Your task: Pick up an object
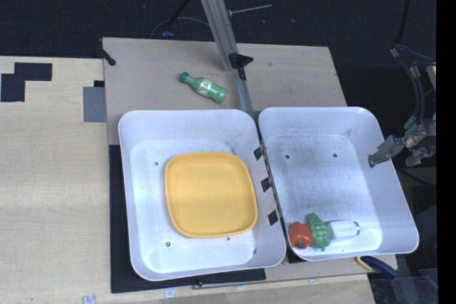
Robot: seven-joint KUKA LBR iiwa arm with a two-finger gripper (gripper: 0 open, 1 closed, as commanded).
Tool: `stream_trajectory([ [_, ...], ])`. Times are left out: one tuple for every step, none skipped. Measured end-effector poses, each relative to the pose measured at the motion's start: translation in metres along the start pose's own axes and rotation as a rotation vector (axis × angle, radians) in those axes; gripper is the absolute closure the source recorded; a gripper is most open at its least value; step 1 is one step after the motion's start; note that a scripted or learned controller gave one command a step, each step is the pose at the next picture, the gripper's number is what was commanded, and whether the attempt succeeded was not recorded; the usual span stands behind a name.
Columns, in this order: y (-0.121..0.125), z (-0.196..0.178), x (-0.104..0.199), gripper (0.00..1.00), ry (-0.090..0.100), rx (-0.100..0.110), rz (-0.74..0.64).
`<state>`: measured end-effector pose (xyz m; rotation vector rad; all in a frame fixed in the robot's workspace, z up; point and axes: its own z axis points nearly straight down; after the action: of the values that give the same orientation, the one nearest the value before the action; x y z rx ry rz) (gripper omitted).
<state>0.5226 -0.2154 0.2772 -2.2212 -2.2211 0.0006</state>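
Note:
A square yellow plate [211, 194] lies flat in the left bin [135, 132]. In the near corner of the right bin [370, 124] a red piece [300, 234], a knobbly green piece [319, 231] and a small white piece [343, 228] lie huddled together. A small green bottle [204, 87] lies on its side on the bench behind the left bin. My gripper [388, 150] hangs at the right rim of the right bin, well away from all of these, with nothing seen in it.
A slanted metal rail [219, 11] rises from the bench behind the bins, ending at the gap between them. Black clips [265, 181] sit along the shared rim. Cables and dark floor lie beyond the bench.

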Motion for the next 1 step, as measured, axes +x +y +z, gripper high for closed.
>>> stream_trajectory([
  [0.0092, 0.0505, 0.0031, 0.00, 0.001, 0.004, -0.001],
])
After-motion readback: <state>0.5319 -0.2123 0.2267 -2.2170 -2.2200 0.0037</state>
